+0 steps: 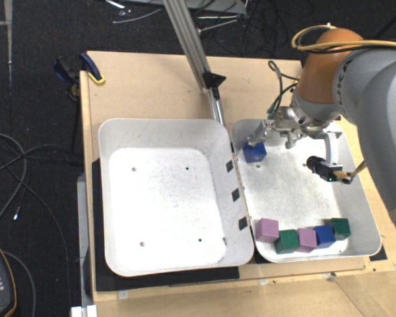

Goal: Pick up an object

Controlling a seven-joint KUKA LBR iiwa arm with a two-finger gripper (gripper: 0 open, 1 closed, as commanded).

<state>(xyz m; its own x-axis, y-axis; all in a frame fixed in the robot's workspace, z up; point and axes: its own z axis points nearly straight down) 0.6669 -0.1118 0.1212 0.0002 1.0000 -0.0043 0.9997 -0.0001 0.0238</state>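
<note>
While the grey arm (373,104) w/ its orange band (323,61) reaches in from the right, the jaws (261,139) hang over the far left corner of the right bin (356,207), directly above a blue cube (254,153). The cube sits right under the fingertips, touching or nearly so; can't tell if it's off the bin floor, and can't tell if the jaws are released or clenched on it, since the wrist hardware hides the gap.

Along the near edge of the right bin, 5 more blocks sit in a loose row: a purple block (268,230) at the left, then a green block (288,241), a 2nd purple block (307,238), a blue block (325,234) and a dark green block (340,228) at the right end. They're packed close, neighbours touching or just beside each other, well apart from the blue cube.

The left bin (112,144) lies beside the right one, rims overlapping at the middle. Both rest on the tan surface (145,84). A grey metal pole (188,35) slants down from the top to the surface near the bins' far junction. A blue-and-yellow clamp (86,68) grips the surface's far left corner.
</note>
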